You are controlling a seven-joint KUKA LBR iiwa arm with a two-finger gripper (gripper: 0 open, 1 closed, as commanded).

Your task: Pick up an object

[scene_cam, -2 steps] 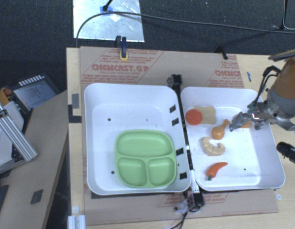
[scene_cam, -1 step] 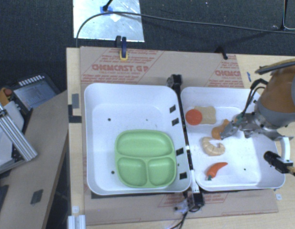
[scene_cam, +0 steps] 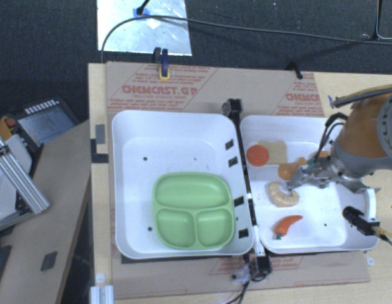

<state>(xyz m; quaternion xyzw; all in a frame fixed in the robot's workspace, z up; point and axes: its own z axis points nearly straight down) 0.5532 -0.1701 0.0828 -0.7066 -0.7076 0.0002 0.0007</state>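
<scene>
A: Which thing is it after?

B: Likely the shrimp (scene_cam: 283,195), pale and curled, mid-floor of the right bin (scene_cam: 322,236). The gripper (scene_cam: 301,178) sits low just above and to the right of it, fingertips at its upper edge.

A: Holding it?

B: I see nothing between the fingers. Open or closed, I cannot tell; they blur against the metal.

A: What else is close?

B: An orange piece (scene_cam: 290,168) just under the gripper toward the far edge, a red disc (scene_cam: 258,154) on a tan slab (scene_cam: 275,149) near the bin's far left corner, and a chili (scene_cam: 287,224) toward the near edge. The left bin (scene_cam: 129,170) holds a green tray (scene_cam: 192,209).

A: Risks?

B: The fingers sit between shrimp and orange piece, so closing may pinch both, or clip the shrimp's rim and flick it aside. Its rounded shape could slip out on lifting.
</scene>
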